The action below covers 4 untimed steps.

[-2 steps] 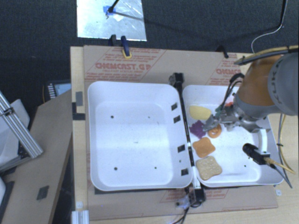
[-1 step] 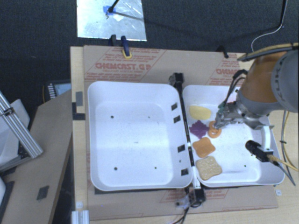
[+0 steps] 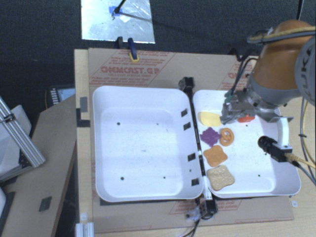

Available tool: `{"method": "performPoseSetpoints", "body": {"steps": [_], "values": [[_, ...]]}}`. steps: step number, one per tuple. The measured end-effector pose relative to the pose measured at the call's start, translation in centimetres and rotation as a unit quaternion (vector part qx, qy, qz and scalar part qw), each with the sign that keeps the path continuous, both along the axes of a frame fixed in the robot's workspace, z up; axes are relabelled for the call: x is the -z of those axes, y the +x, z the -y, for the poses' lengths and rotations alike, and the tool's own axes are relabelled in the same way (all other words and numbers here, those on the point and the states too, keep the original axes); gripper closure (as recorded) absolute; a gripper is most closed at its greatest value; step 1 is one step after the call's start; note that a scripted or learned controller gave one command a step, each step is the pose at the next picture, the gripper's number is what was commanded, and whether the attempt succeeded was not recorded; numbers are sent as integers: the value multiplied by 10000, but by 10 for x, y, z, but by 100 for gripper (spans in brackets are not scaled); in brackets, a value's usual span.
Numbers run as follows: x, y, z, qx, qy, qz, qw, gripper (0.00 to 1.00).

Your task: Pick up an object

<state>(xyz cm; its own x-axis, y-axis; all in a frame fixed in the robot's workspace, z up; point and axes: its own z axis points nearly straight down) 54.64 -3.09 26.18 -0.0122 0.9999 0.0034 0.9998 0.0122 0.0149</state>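
Yellow cheese-like piece (image 3: 209, 118) lies in right bin (image 3: 276, 181), touching gripper (image 3: 232, 113) at its 9 o'clock; red piece (image 3: 245, 118) at 3 o'clock. We cannot tell gripper's grasp state.

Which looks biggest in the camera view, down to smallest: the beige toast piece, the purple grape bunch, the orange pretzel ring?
1. Beige toast-shaped toy piece, largest.
2. Purple grape-bunch toy.
3. Orange pretzel-shaped ring, smallest, though close to the grapes.

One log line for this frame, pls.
claw over right bin, beside yellow piece | purple, pretzel, orange, tan pieces unlifted
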Motion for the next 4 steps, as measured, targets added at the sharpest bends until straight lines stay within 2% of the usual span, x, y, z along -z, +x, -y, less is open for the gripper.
{"method": "performPoseSetpoints", "body": {"steps": [1, 2, 3, 4], "values": [[-85, -20, -80, -8, 7, -16, 10000, 100], [-111, -16, -126, 14, -4, -50, 10000, 100], [-206, -59, -113, 38, 0, -9, 10000, 100], [-194, -60, -173, 12, -6, -67, 10000, 100]]}}
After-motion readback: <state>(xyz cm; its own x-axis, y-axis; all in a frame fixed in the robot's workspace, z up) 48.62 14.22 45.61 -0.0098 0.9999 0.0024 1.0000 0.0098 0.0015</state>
